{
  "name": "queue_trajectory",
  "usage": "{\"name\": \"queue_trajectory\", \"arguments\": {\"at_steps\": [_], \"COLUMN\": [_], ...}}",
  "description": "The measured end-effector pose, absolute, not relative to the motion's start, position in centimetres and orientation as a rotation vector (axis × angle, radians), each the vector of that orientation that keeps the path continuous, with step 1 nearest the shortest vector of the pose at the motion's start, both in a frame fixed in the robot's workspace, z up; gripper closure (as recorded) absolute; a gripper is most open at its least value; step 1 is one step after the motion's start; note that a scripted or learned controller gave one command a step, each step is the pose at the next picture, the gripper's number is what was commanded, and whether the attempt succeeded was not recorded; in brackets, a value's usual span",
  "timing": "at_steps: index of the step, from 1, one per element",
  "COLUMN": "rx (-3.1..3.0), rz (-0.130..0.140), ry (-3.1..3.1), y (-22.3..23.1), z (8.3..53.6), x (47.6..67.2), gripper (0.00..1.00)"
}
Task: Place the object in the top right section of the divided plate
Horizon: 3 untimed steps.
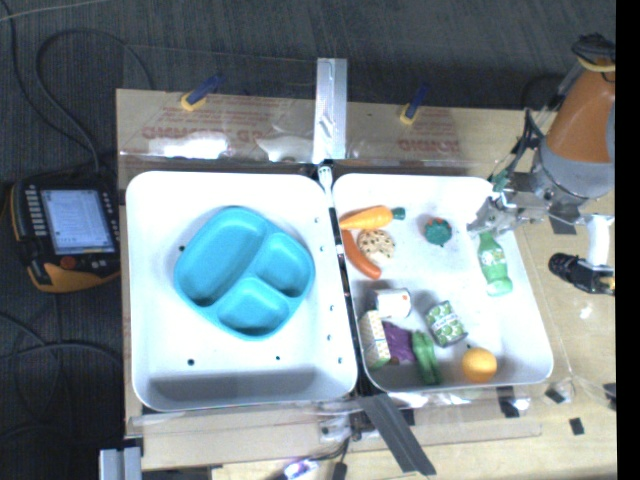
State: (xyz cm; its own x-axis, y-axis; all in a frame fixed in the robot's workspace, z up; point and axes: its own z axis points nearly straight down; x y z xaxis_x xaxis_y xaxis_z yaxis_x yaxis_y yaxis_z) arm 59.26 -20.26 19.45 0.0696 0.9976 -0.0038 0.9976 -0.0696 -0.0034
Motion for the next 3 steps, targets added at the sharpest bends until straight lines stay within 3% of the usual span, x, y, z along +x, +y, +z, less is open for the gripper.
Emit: {"name": "queue_trajectory", "arguments": {"at_steps": [1,2,3], "rx": [1.796,1.792,1.536], "rz": [0.005,0.008,-0.001], "ry": [2.566,2.564,2.740], "y": [-15.5,-10.6,-2.8], "z": [9.1,9.1,18.3], "x": [60.4,63.9,62.8], "gripper": [1.00,1.00,1.00]}}
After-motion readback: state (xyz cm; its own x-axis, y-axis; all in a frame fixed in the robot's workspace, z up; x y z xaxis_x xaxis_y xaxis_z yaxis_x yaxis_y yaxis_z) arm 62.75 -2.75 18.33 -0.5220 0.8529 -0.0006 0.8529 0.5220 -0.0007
